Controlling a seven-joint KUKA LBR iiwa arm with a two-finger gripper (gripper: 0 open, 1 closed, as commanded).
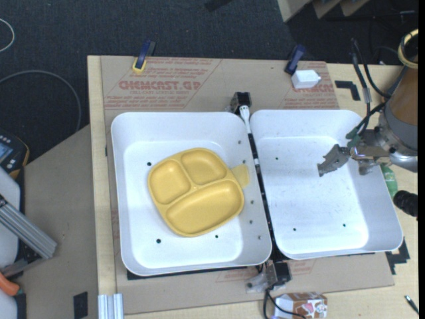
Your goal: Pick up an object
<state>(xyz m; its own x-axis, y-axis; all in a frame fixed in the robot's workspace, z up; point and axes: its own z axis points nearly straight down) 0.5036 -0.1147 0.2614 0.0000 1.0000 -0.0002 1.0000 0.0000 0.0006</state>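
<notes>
Camera view: the yellow divided plate lies in the left bin. At three o'clock the gripper hangs over the right bin, fingers spread, holding nothing. Likely failure: the fingers slipping off the plate's low, rounded rim

- One fixed camera, mounted above the brown cardboard-covered bench, looking down at a slant.
- Far edge of the bench lies toward 12 o'clock, near edge toward 6 o'clock.
- Framing is moderately close: the two shallow white plastic bins, left and right, sit side by side across the centre.
- The grey arm with its orange band enters from 3 o'clock.
- Dark carpet floor shows from 9 to 12 o'clock.
</notes>
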